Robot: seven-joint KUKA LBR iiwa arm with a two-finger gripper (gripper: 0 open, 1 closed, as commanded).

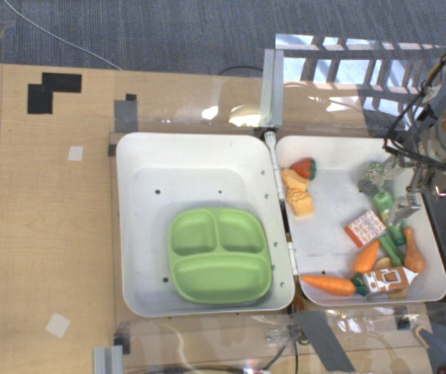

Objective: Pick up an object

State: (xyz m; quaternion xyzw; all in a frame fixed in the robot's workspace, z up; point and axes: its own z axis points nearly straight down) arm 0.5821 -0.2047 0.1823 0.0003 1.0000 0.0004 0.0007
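Observation:
My gripper [388, 192] hangs over the right side of the right bin [328, 232], open, one finger [372, 181] to the left and the other finger [406, 204] to the right. A small green toy [384, 202] lies in the gap below them; I cannot tell whether they touch it. Just below lie a red-and-white box [365, 228], a green vegetable [394, 244] and several carrots, one long [328, 284]. A brown carton [384, 281] sits at the front. A strawberry [305, 167] and a yellow toy [297, 192] lie at the bin's left.
The left bin [153, 170] holds a green divided plate [220, 255] toward its front. A low wall [279, 209] separates the two bins. The arm and its cables [441, 107] come in over the right bin's far right corner.

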